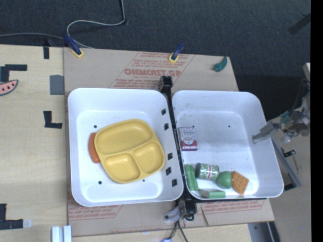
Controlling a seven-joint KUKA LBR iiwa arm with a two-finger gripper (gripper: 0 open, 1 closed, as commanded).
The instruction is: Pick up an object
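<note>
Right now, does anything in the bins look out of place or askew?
The yellow divided tray lies skewed in the left bin, on top of an orange item poking out at its left edge. The right bin's small items crowd its near edge.

The bench (30, 150) has a pale wooden top, and a sheet of brown cardboard (146, 72) with red lettering lies on it, held at the far edge by two yellow-and-blue clamps (74, 47), one near the sheet's far left corner and the other (176, 54) near the middle of that edge. Two shallow white bins sit side by side on the cardboard, the left bin (81, 135) touching the right bin (252, 110) along a black joint in the middle. Black tape marks (50, 120) and a pink shape (7, 87) lie on the bare wood toward the bench's left edge, and a small teal thing (220, 64) sits at the cardboard's far right corner.
</note>
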